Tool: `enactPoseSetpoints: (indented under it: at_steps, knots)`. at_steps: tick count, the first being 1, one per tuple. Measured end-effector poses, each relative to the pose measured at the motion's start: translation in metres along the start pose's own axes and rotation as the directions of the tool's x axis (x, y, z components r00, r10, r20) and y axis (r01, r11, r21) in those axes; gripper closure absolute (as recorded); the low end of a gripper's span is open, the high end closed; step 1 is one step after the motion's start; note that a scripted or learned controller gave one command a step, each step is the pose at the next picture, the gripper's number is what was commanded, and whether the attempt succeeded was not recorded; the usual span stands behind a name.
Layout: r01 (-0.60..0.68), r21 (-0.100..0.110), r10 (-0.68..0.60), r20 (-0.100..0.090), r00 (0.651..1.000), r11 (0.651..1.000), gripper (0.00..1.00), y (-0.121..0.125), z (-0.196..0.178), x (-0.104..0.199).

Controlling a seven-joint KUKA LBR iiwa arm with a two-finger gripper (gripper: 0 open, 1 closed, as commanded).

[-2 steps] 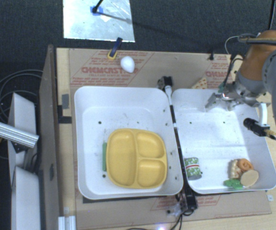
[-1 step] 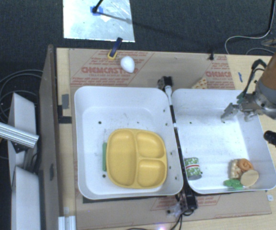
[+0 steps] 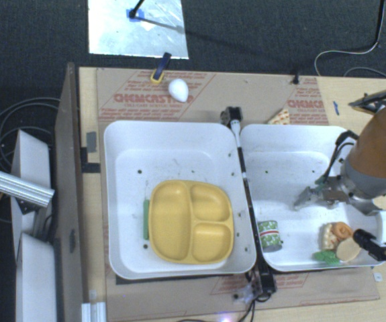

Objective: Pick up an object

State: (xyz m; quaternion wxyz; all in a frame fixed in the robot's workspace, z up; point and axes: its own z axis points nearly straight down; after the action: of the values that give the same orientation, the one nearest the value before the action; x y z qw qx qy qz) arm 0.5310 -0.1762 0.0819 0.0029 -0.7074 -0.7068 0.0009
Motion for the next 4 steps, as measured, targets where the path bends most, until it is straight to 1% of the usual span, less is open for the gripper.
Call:
enactPoseSetpoints:
  at_steps: [1, 2, 3, 4]
  knots:
    - [0.012, -0.026, -0.012, 0.006, 1.0, 1.0, 0.0, 0.073, -0.139, 0.038]
    - [-0.003, -0.004, 0.003, 0.004, 1.0, 1.0, 0.0, 0.029, -0.092, -0.027]
    - [0.005, -0.001, -0.005, 0.0, 1.0, 1.0, 0.0, 0.02, -0.017, 0.003]
    - [0.011, -0.018, -0.011, 0.005, 1.0, 1.0, 0.0, 0.091, -0.101, 0.04]
